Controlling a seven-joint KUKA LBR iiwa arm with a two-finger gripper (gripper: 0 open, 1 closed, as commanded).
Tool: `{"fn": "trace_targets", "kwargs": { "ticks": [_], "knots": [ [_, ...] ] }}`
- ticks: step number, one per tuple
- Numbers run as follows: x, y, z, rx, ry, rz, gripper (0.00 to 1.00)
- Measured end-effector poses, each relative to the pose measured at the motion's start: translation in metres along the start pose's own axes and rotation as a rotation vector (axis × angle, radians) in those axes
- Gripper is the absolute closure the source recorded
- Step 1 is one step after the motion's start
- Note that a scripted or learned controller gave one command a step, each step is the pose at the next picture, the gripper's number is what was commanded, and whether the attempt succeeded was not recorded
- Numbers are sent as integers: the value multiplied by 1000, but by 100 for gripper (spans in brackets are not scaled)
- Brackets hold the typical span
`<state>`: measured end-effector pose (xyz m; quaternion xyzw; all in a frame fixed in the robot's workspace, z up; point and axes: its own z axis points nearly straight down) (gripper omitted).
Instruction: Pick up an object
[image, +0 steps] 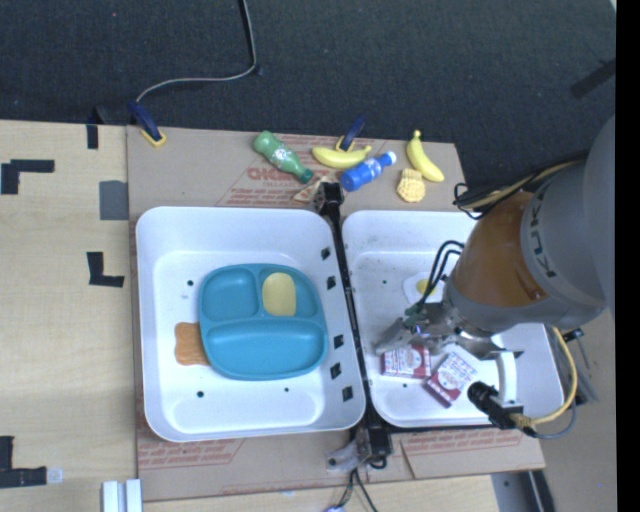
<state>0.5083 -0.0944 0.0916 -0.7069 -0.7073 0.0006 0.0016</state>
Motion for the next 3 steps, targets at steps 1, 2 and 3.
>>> {"fn": "trace_targets", "kwargs": {
  "ticks": [1,2,3],
  "knots": [
    [-6,2,6,-3,1,-1,0],
    [-12,-23,5,-10,-3,0,0],
    [-11,-23,-4,-9,-2,0,100]
  ]
}}
